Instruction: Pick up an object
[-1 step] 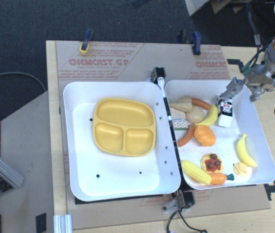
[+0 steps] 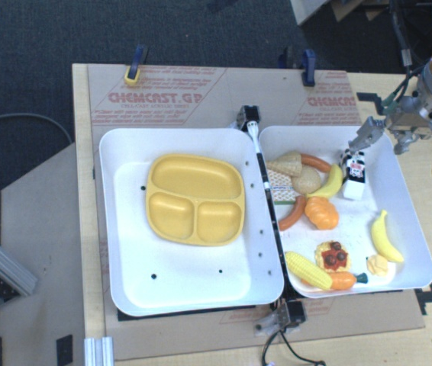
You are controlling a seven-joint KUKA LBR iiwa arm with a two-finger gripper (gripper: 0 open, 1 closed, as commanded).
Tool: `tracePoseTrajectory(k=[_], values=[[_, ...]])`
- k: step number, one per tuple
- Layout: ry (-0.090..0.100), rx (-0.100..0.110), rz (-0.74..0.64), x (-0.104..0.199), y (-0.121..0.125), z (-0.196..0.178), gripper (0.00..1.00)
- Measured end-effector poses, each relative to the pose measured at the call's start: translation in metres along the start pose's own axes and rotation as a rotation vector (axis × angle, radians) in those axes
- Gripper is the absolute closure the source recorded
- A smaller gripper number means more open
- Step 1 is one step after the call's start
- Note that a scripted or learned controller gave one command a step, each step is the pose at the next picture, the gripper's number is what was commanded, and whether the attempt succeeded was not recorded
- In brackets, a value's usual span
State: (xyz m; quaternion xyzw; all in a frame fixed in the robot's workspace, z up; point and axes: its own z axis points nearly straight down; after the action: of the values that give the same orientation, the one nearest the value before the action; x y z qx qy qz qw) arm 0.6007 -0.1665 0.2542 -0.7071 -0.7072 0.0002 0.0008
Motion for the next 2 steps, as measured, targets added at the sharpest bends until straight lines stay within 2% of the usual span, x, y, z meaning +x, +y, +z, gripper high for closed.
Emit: tracePoseTrajectory(k=[2], values=[[0.002,0.005,0.001,-0.012,-0.017,0.105,0.00]])
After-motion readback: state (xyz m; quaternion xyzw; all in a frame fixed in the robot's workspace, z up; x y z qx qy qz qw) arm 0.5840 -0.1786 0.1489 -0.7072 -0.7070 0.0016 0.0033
